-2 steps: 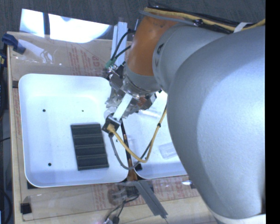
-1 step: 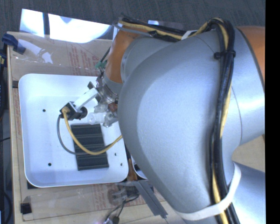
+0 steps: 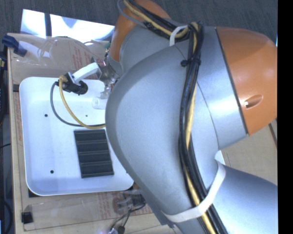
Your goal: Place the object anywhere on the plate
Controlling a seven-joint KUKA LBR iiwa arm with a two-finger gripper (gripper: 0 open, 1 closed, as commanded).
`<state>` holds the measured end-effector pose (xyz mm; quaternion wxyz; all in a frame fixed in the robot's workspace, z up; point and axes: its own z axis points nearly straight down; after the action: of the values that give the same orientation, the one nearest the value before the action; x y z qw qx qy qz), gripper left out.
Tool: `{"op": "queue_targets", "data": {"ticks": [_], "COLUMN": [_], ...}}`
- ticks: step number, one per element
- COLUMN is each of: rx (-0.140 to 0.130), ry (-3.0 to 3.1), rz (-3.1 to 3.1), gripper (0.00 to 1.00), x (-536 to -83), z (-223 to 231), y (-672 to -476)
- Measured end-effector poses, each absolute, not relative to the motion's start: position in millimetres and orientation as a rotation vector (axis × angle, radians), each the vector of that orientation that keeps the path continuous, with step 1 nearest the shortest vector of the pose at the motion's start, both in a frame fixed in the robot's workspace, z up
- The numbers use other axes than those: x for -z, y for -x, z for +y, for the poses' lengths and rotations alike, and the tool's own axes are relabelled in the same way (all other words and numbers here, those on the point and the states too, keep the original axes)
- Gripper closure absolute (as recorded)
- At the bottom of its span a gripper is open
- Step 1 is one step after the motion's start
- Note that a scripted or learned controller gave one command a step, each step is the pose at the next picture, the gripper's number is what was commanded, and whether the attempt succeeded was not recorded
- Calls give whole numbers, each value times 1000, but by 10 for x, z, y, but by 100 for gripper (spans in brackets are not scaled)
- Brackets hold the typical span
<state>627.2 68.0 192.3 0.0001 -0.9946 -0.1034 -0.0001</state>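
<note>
— White bin (image 3: 34,130): you have one in sight on the surface, with one grey arm (image 3: 185,121) sprawled over the rest.

— And inside it?

— One dark ribbed slab (image 3: 94,152), lying flat towards the bin's near edge. One yellow cable (image 3: 63,112) loops above it, and one small white piece (image 3: 96,102) – too blurred for you to name.

— The gripper?

— The gripper (image 3: 106,84) sits at the bin's far edge; you cannot tell whether it is apart or together. The slab lies well apart from it, untouched.
</note>
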Motion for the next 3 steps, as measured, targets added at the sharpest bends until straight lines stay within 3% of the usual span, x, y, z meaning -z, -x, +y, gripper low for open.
{"op": "queue_targets", "data": {"ticks": [1,2,3], "rx": [2,-6,-14], "ry": [3125,3125,3124], "rz": [-323,-326,-340], "gripper": [100,100,100], "x": [-3065,-2370,-2411], "z": [1060,1901,1288], "y": [-6387,-6122,-6070]}}
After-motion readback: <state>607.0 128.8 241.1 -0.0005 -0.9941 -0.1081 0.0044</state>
